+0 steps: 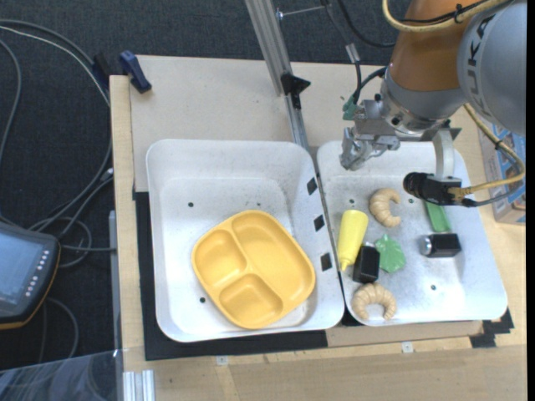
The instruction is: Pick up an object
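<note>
My gripper (355, 154) hangs over the far left corner of the right bin (468, 307), with nothing between its fingers; they stand slightly apart. Below it in that bin lie a croissant (386, 206), a yellow bottle (351, 233), a black block (366, 264), a green piece (389, 253), a second croissant (374, 301), a green stick (437, 216) and a small black cylinder (440, 245). The nearest object, the upper croissant, lies to the gripper's front right, apart from it.
The left bin (167, 165) holds a yellow divided tray (252, 267). A slanted metal post (272, 32) rises behind the bins' shared wall. Cables run from the arm over the right bin's right side. A blue clip (135, 70) lies at the bench's far left corner.
</note>
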`<state>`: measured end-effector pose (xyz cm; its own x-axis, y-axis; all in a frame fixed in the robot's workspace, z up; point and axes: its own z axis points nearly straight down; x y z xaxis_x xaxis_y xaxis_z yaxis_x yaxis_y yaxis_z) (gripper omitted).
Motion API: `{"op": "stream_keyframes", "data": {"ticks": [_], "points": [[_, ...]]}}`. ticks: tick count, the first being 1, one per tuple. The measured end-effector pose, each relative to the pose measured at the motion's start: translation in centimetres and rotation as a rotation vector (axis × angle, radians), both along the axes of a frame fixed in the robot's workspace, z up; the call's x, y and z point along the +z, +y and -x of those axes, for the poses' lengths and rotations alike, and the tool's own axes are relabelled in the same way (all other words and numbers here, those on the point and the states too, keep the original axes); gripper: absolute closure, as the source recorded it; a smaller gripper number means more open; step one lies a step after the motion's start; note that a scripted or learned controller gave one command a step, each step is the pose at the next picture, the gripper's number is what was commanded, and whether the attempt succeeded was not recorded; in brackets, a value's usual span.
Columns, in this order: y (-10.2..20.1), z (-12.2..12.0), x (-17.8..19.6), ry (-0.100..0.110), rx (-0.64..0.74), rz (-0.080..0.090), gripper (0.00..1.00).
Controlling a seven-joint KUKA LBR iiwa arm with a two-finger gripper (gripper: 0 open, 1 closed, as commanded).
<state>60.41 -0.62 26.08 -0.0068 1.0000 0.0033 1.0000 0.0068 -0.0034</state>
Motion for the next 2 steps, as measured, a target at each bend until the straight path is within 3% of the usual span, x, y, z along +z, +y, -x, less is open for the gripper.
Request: {"op": "stream_keyframes", "data": {"ticks": [2], "points": [[10.0,4.7,0.1,0.001,-0.001,0.0,1.0]]}}
